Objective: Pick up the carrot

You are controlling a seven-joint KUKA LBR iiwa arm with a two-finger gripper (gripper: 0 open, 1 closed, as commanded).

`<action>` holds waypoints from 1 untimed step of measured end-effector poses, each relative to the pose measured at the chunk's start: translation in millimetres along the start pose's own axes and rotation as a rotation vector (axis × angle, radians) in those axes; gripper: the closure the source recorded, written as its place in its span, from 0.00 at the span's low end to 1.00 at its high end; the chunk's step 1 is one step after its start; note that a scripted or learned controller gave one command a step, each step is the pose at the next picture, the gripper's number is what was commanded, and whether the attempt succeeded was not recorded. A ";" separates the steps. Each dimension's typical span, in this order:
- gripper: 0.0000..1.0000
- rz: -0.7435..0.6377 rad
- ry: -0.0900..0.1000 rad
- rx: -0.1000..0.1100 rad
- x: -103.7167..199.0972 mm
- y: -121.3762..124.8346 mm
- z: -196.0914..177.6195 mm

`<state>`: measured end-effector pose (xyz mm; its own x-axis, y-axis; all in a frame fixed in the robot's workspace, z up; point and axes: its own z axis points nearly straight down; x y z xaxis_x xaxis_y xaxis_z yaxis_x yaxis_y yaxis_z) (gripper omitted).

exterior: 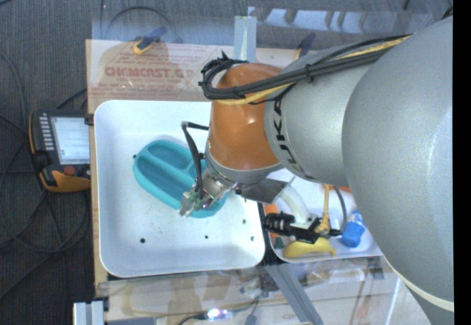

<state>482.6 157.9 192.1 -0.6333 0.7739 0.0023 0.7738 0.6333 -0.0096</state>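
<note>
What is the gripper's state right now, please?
Gripper: cannot be told; it sits low over the teal tray in the left bin.

The big grey metal arm [383, 118] sweeps in from the right, its bulk crowding the frame's right side. Its glossy orange wrist band [239, 125] sits above the left side, black cables looped across its top. Below it, the small two-finger gripper [193, 202] points down and left, low over the surface.
</note>
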 end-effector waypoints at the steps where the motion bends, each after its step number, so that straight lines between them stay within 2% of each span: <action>1: 1.00 0.105 -0.007 -0.018 6.8 40.5 89.8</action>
